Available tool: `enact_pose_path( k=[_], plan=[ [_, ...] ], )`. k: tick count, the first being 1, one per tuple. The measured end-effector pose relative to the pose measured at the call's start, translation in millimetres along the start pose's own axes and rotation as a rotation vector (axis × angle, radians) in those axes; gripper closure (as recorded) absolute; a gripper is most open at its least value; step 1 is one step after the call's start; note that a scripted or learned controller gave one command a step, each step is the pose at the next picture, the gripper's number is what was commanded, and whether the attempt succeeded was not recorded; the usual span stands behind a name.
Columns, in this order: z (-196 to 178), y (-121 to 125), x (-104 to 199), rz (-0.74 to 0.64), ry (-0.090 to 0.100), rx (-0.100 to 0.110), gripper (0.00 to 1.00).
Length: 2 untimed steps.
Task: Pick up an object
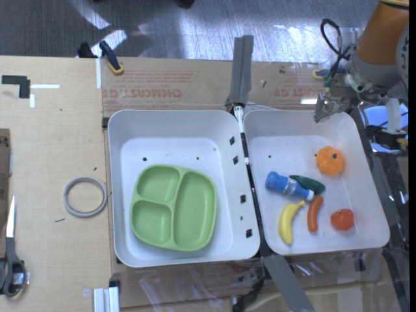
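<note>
We count two white bins, one green divided plate, one banana, one sausage, one tomato, one orange pumpkin, one blue bottle.

Grey arm with orange band, black cables, perhaps a small dark claw.

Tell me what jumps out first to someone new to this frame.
The green divided plate lying alone in the left bin draws the eye first. Next is the bright toy food in the right bin: an orange pumpkin, banana, sausage and tomato. The claw hangs over that bin's far rim.
</note>
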<state>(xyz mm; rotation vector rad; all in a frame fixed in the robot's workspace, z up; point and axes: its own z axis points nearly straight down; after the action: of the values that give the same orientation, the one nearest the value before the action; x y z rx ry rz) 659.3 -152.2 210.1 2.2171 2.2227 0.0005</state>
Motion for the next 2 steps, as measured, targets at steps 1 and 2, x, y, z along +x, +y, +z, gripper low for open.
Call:
enact_pose_path(
  k=[1, 2],
  plan=[
    [-3, 0, 5, 0.001, 0.000, 0.002, 1.00],
    [-15, 0, 18, 0.000, 0.000, 0.001, 1.00]
  ],
)
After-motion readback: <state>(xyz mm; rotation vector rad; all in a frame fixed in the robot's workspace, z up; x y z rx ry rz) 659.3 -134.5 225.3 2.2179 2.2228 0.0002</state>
